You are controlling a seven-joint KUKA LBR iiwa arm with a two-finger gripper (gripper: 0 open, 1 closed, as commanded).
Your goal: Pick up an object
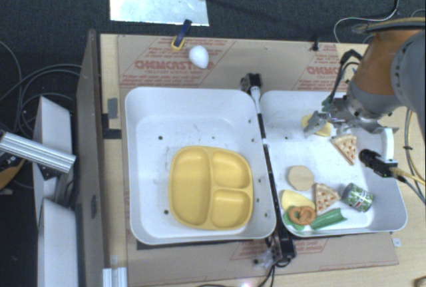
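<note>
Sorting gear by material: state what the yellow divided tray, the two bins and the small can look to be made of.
Yellow divided tray: likely moulded plastic, matte; uniform colour, rounded compartment edges.
Left bin and right bin: probably thin formed plastic, white, slight sheen; soft rounded rims.
Small can: possibly metal with a green printed label; its end looks silvery, but too small to be sure.

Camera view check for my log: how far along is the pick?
Done: the tool has reached the right bin. In hand: it sits low at a yellow piece; whether it grips is unclear. Left: lifting any object; pizza slice and can lie in the bin.
</note>
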